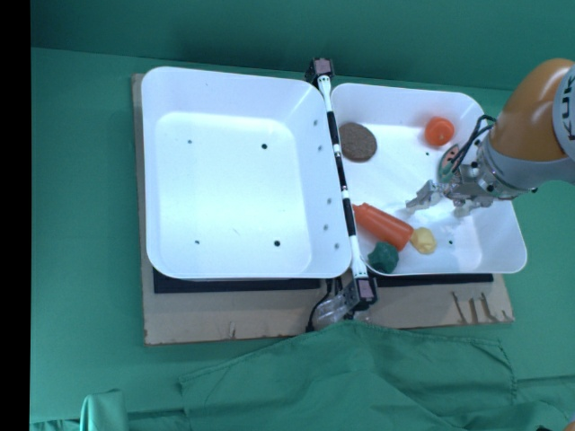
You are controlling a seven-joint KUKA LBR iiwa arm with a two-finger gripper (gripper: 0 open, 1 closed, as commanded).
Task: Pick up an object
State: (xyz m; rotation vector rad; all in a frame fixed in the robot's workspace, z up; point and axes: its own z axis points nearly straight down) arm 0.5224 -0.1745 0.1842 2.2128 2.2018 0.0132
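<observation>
The claw [442, 197] hangs released above bare floor of the right-hand shallow white plastic bin [503, 250], near its right rim.

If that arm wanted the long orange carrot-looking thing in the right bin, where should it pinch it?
Probably across the middle of the carrot, coming straight down from above. It lies flat and slanted, thicker at its lower right end, so the pincer should close across its narrow width. The green piece and yellow piece crowd that thick end, so mid-body looks safer.
</observation>
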